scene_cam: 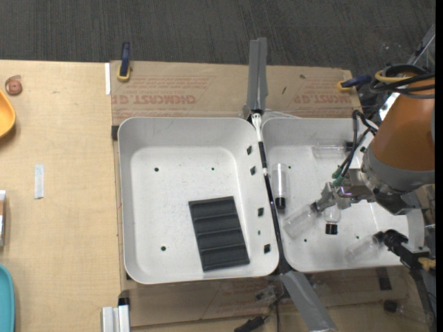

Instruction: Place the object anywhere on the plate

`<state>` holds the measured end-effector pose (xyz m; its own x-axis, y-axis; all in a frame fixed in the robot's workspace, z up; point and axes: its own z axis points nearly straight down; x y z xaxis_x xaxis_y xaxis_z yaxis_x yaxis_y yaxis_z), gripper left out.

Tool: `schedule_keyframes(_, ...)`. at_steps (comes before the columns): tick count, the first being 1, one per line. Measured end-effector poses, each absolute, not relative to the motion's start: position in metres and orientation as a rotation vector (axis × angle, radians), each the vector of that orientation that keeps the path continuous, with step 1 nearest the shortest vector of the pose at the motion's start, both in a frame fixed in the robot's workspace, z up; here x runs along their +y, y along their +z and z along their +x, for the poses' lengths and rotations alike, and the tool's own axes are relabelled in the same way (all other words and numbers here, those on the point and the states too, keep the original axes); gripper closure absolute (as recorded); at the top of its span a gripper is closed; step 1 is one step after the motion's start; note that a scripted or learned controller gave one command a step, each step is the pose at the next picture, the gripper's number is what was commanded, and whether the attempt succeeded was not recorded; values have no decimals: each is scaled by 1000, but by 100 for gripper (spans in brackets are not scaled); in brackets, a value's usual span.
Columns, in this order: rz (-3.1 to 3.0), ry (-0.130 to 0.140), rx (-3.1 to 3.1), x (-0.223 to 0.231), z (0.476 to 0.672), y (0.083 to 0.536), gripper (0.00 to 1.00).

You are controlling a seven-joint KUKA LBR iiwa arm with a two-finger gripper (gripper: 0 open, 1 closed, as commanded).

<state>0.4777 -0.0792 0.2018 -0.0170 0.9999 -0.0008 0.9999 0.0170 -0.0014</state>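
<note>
Item, left bin (131, 185): dark ribbed plate (219, 232), lying flat near the front wall. Item, right bin (304, 258): clear tube (279, 184) with a dark cap by the divider; pincer (334, 205) low over other clear pieces (grip state cannot be told). Advice: confirm a firm hold before lifting, then carry left and release over the plate's middle.

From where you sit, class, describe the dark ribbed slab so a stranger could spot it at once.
Find the left bin of the two white ones. On its floor, toward the near right corner, lies the slab. It is flat, near-black and ribbed, unlike the clear tubes in the right bin.
</note>
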Motion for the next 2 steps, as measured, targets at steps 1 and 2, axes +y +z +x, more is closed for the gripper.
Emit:
schedule_keyframes(1,-2021,6,-2403,-4,511,190,100)
schedule_keyframes(2,-2175,6,-2266,86,492,190,100)
